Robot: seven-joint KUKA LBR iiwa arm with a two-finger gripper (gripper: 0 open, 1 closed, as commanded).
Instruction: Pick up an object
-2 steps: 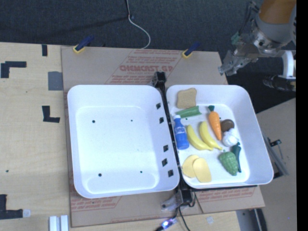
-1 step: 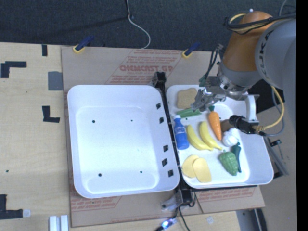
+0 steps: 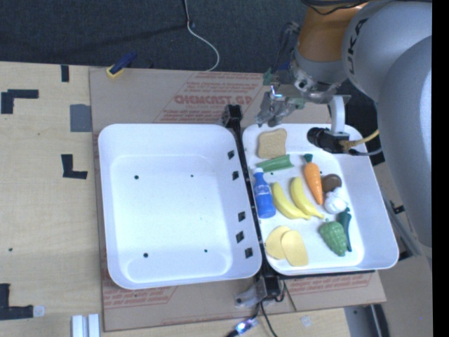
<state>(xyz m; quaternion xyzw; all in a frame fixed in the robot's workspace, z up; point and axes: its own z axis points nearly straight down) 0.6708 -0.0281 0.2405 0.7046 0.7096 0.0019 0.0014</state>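
Your gripper (image 3: pixel 271 112) hangs over the far edge of the right bin (image 3: pixel 372 209), just above the slice of toast (image 3: pixel 271 144) — nothing sits between its fingers, and you cannot tell from this angle whether they are apart or together. Below the toast lie a green stick (image 3: pixel 275 163), a blue bottle (image 3: pixel 263 194), two bananas (image 3: pixel 297 199), a carrot (image 3: pixel 313 179), yellow chips (image 3: pixel 288 246) and a green bumpy vegetable (image 3: pixel 335 237). The left bin (image 3: pixel 168 202) sits beside it, touching.

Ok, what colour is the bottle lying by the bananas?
Blue, with a lighter cap: the bottle shows clearly in the camera view.
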